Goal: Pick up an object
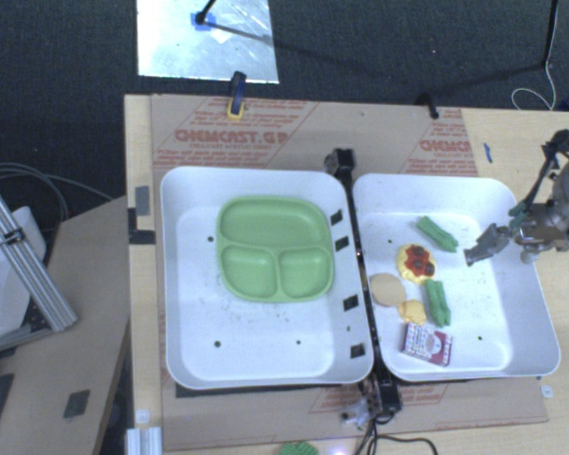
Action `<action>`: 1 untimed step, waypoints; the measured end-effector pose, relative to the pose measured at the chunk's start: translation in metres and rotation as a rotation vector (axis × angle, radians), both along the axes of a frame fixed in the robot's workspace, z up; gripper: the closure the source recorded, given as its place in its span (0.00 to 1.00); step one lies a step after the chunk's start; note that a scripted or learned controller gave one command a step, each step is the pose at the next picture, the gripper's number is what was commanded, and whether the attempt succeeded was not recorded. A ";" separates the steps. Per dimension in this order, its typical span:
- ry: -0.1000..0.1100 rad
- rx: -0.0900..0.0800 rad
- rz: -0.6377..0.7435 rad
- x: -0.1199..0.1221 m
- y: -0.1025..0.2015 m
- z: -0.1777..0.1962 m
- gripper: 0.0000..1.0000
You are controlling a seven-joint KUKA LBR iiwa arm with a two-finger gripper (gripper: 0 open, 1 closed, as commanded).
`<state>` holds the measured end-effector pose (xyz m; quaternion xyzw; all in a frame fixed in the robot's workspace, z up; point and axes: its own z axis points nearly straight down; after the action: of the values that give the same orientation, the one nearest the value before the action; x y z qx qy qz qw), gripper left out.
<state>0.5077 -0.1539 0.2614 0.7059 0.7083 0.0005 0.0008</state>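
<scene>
Dark carpet surrounds the counter [294,126], where two white bins sit side by side; in the right bin [522,349] lie a green bean-like piece [437,233], a red-and-yellow piece [417,263], a pale round piece [387,289], a second green piece [438,302] and a small red packet [427,343]; my jaws [478,253] hover just right of them, carrying nothing, their state I cannot tell; the left bin [190,349] bears a green divided plate [273,249].

Lighting was pretty even and bright, coming from overhead with a cool bluish cast. The two white bins [360,254] looked almost washed out, with only soft shadows along their inner walls. Above them, a foil sheet [207,27] threw glare. The picture was low-res and soft, fuzzier toward the edges.
</scene>
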 end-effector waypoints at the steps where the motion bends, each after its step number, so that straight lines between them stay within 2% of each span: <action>1: 0.005 0.003 0.005 0.020 0.035 -0.079 0.00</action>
<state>0.5275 -0.1186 0.1823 0.7043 0.7099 -0.0004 -0.0020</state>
